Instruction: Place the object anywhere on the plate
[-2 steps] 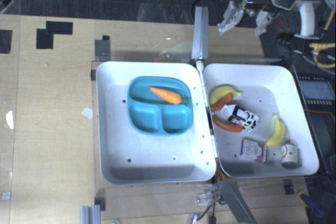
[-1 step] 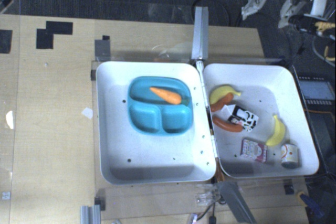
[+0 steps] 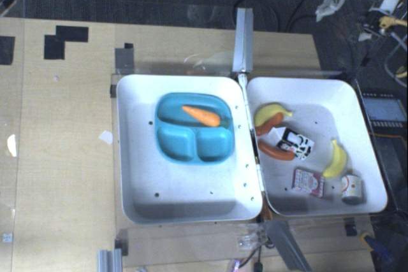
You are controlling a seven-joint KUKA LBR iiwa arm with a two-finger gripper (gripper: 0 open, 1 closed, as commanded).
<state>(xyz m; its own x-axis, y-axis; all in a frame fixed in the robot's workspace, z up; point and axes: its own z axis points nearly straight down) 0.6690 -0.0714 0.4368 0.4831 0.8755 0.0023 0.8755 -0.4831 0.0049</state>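
A blue divided plate (image 3: 194,137) sits in the middle of the left white bin (image 3: 137,156). An orange carrot (image 3: 202,115) lies in the plate's wide far compartment. The two smaller near compartments hold nothing. The arm is raised at the top right corner, far from both bins, and its gripper (image 3: 331,3) hangs over the dark floor beyond the bench.
The right bin (image 3: 357,105) holds a yellow banana (image 3: 271,113), two red sausages (image 3: 278,151), a black-and-white packet (image 3: 297,142), a second banana (image 3: 335,160), a pink carton (image 3: 308,183) and a small can (image 3: 351,188). A metal post (image 3: 243,41) stands behind the bins' shared edge.
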